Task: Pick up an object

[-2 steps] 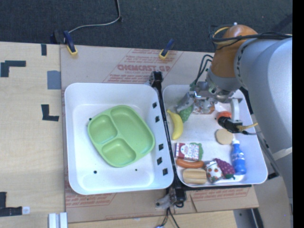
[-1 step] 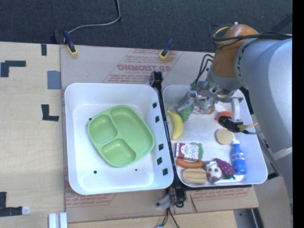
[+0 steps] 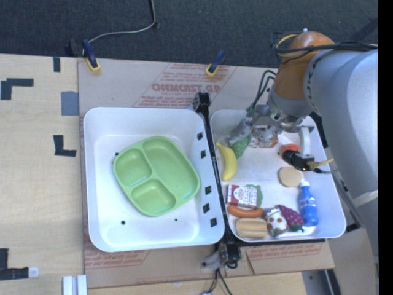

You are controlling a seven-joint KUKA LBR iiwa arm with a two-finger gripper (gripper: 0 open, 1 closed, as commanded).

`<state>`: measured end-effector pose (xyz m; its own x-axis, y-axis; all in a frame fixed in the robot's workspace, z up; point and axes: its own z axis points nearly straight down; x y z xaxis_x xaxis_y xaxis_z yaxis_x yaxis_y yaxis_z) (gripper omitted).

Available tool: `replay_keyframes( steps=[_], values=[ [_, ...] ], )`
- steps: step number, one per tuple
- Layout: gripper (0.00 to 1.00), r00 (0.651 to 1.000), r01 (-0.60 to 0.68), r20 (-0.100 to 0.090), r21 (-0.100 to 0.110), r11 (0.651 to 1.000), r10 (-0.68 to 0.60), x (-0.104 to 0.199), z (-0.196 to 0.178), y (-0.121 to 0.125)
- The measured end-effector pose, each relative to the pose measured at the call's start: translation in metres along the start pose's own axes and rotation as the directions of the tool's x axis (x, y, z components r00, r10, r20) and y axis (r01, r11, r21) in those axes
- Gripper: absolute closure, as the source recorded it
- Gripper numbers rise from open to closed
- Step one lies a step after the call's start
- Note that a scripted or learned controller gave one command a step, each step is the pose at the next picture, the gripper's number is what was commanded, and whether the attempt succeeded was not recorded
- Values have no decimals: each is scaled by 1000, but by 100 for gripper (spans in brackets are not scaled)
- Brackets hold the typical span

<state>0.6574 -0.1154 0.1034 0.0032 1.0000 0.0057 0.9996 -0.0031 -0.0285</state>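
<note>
Light green tray (image 3: 156, 175), yellow banana (image 3: 228, 161), blue bottle (image 3: 308, 206), white bins (image 3: 98, 165)

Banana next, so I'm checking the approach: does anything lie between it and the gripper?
Yes. A green item lies between the gripper and the banana, right beside the banana's upper end in the right bin.

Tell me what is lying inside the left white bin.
Inside the left bin lies one green divided tray with three compartments, all without food. Bare white floor shows around it, with a few small dark specks. Whatever is under the tray is covered and cannot be seen.
</note>
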Motion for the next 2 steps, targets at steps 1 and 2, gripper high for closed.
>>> replay_keyframes(
  steps=[1, 2],
  values=[
    [0, 1000, 0, 0, 0, 1000, 0, 0, 0, 0],
    [0, 1000, 0, 1, 0, 1000, 0, 0, 0, 0]
  ],
)
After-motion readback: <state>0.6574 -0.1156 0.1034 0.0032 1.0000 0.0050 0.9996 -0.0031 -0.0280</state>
